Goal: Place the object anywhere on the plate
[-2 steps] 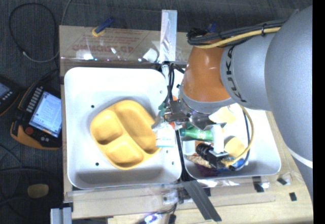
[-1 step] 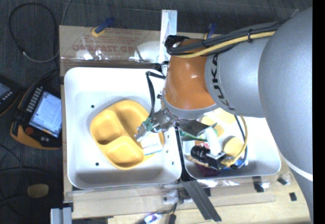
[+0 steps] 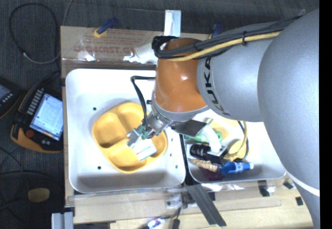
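Now one tool (image 3: 139, 136) hangs over the one yellow plate (image 3: 110, 127) in a white bin (image 3: 83, 171); apart or clamped, cannot tell

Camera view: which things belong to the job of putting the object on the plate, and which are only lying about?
For the job: yellow plate in the left bin; pincer over it; small white item beside the pincer, possibly the object.
Lying about: blue item in the right bin; handheld screen unit at far left.
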Controlling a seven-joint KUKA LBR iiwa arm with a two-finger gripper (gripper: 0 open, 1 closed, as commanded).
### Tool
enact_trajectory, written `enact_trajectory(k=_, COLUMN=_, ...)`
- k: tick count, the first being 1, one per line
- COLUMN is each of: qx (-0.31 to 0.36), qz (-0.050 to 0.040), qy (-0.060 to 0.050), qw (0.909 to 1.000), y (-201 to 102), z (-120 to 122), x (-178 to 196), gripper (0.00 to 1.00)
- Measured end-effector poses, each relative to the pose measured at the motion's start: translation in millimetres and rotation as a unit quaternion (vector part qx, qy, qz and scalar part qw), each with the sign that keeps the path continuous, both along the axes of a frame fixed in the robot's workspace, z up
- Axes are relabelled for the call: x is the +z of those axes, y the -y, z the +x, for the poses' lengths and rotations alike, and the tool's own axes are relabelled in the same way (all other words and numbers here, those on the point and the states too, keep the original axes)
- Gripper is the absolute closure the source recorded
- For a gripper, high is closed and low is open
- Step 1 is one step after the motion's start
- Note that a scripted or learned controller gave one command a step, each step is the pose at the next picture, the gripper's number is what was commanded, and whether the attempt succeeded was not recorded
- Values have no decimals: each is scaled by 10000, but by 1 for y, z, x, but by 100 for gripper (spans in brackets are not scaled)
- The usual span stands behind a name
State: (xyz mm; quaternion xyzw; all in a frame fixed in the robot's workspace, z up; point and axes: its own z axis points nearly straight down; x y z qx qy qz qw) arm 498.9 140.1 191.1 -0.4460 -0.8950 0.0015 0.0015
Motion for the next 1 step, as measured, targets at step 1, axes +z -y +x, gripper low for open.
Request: enact_trajectory(k=1, qx=-625, qz=-2, qy=-4, qw=9980, y=-80, z=17, x=-12, gripper=100)
